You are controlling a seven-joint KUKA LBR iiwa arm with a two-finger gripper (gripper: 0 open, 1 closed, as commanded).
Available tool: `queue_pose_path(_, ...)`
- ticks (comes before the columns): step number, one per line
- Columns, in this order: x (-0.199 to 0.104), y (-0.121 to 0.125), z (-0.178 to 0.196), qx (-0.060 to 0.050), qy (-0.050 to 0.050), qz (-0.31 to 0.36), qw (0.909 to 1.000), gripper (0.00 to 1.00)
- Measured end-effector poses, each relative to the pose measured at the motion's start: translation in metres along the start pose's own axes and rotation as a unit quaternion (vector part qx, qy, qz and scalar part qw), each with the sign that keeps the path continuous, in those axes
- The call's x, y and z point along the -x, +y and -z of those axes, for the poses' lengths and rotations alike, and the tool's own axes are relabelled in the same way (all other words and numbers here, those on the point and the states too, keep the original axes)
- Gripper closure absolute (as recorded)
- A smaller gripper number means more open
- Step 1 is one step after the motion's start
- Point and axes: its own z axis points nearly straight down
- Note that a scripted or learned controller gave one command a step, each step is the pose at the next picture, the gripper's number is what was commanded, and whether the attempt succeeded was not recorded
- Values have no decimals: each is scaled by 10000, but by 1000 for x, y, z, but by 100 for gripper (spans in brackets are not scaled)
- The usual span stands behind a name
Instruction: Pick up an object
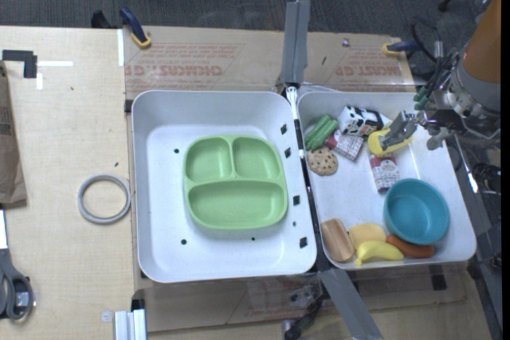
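Observation:
The right bin (454, 163) holds several small items: a green vegetable toy (320, 130), a black-and-white cow toy (358, 122), a cookie (323, 162), a pink packet (349, 145), a yellow toy (379, 143), a red-and-white sachet (385, 171), a blue bowl (416, 209), a bread roll (337, 240) and a banana (376, 252). My gripper (414, 138) hovers over the bin's upper right part. It is open, its left finger (396, 131) right over the yellow toy, and nothing shows between the fingers.
The left bin (151, 171) carries a green divided plate (235, 183). On the bench to the left lie a grey ring (104, 197) and scissors (12, 295). A metal divider (295, 44) runs between the bins at the back.

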Motion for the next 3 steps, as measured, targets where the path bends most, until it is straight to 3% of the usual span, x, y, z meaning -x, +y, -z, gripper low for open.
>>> queue_pose_path(1,33,-33,-135,3,4,476,9989,0)
queue_pose_path(2,65,-8,-177,46,24,515,9987,0)
queue_pose_path(3,65,-8,-177,46,24,518,9986,0)
